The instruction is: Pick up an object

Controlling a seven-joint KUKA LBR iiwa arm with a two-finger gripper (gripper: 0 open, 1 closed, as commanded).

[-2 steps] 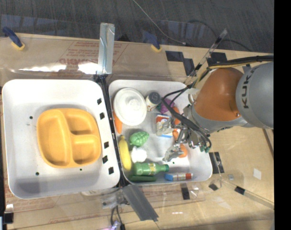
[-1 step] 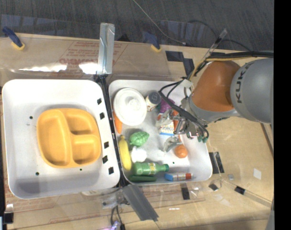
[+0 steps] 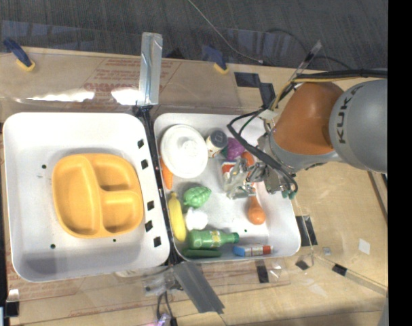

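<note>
Objects crowd the right bin (image 3: 290,233), landmark of this scene: a white round lid (image 3: 184,149) near its far-left corner, a banana (image 3: 176,217) along its left wall, a green bottle (image 3: 209,239) and a marker (image 3: 252,250) by its near wall. Bare floor opens at the bin's middle, between a green bumpy toy (image 3: 197,196) and an orange carrot-like piece (image 3: 256,211). The gripper (image 3: 241,182) hangs over the bin's right half, just above that orange piece, nothing seen between its fingers; whether they are parted cannot be told. Left of the bin, a yellow divided tray (image 3: 97,194) lies in the neighbouring bin (image 3: 19,182), wide white margins around it.
</note>
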